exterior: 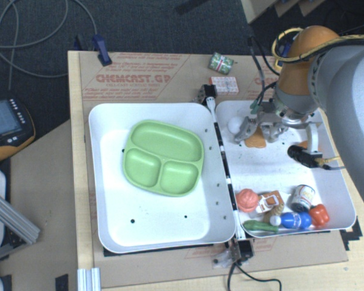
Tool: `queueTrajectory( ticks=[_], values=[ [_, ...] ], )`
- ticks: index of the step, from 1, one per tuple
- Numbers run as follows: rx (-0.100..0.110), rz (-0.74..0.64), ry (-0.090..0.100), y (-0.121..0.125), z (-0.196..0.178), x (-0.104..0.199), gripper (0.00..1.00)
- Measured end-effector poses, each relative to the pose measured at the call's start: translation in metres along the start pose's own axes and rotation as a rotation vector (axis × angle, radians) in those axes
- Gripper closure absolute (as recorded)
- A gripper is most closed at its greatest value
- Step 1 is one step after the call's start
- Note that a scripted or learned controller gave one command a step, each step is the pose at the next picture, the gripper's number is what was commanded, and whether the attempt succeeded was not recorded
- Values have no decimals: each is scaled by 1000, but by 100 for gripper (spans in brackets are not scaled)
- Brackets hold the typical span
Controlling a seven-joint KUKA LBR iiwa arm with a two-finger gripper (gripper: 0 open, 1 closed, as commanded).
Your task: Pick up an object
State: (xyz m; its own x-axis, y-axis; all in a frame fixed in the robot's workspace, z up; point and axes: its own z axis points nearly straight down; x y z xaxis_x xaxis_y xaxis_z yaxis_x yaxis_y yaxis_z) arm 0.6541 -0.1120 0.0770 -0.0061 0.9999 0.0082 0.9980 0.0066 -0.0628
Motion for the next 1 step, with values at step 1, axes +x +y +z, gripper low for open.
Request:
queueTrajectory(
  ticks=[1],
  values=[
    [-1, 0, -1, 0, 0, -1, 0]
  ],
)
